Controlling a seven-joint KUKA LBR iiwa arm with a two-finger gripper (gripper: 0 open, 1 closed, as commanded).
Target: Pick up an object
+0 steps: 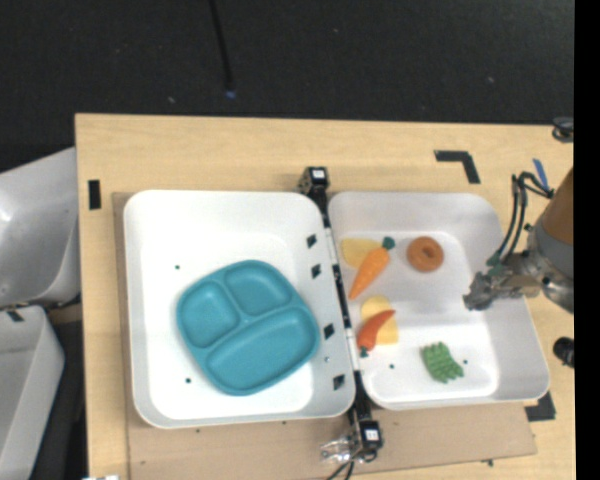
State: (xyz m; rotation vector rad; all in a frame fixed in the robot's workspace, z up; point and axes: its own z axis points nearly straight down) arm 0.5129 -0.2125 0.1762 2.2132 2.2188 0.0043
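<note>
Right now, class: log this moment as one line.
gripper: above right bin, nothing held | nearest: donut | blue plate: left bin

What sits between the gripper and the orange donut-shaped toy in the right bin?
Nothing: the camera view shows bare white bin floor between the gripper and the donut-shaped toy.

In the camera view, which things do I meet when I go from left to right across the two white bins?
Blue divided plate in the left bin → carrot → brown doughnut-shaped piece → green piece → gripper above the right bin's right side.
</note>
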